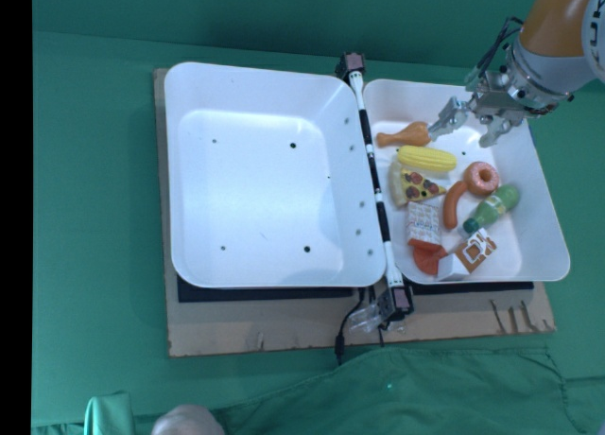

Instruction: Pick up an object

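Grey-and-orange robot arm [565, 22]: cut off by top and right frame edges. Far right rim of right-hand shallow white plastic bin [548, 234]: partly hidden beneath the arm's wrist. Pale rounded object [186, 420] at bottom edge: cropped, unidentifiable. Print on small white-and-orange carton [473, 253]: too small to read.

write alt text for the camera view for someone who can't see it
A grey and orange arm reaches in from the right, its gripper open above the right bin, beside a drumstick. That bin also holds toy food: corn, a pizza slice, a sausage, a donut and a green bottle. The left bin sits beside it.
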You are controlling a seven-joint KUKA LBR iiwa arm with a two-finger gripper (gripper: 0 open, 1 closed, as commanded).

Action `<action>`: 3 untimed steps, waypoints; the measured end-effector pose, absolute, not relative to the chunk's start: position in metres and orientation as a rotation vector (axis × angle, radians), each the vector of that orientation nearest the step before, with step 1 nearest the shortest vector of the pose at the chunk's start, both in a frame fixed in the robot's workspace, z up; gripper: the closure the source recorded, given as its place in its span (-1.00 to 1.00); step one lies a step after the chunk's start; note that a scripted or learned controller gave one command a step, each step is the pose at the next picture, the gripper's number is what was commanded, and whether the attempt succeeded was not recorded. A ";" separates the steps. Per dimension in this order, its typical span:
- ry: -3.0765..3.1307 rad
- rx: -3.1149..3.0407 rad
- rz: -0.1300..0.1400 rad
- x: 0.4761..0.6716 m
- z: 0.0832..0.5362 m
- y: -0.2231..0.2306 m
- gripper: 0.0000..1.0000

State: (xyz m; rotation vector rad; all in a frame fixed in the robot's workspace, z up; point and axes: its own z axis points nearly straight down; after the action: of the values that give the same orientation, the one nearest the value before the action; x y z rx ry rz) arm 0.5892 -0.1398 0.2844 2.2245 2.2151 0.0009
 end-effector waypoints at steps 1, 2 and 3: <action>2.215 2.224 0.001 0.589 0.284 -0.140 -1.00; 2.217 2.228 -0.004 0.579 0.235 -0.144 -1.00; 2.214 2.224 0.003 0.581 0.187 -0.145 -1.00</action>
State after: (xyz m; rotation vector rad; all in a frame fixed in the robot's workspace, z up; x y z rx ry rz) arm 0.5807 -0.1454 0.1866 2.2236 2.2137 0.0025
